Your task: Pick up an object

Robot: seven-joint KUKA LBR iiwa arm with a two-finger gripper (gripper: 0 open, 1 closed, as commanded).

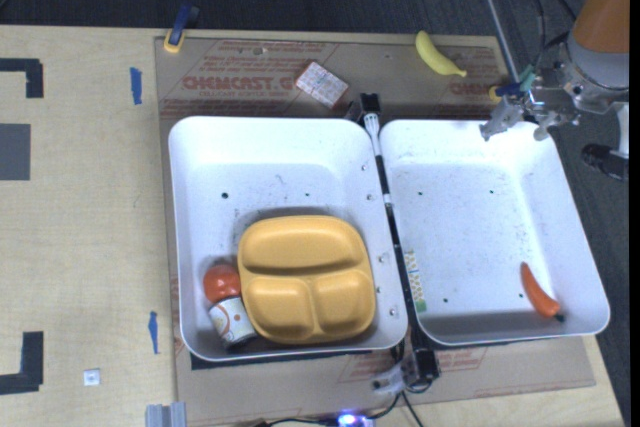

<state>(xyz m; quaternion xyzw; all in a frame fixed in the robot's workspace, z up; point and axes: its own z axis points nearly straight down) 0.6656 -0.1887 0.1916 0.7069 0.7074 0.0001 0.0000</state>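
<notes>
Left bin with yellow tray, orange ball, right bin with carrot, hand state unclear

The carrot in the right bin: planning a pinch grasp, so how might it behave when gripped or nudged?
The carrot looks rounded and tapered, so it may roll or pivot if nudged. Its glossy surface suggests a slippery toy. It lies near the bin's wall, which could crowd the fingers.

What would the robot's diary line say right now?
gripper: over right bin's far rim, holding nothing seen | carrot: right bin | yellow tray: left bin | banana: outside bins
</notes>
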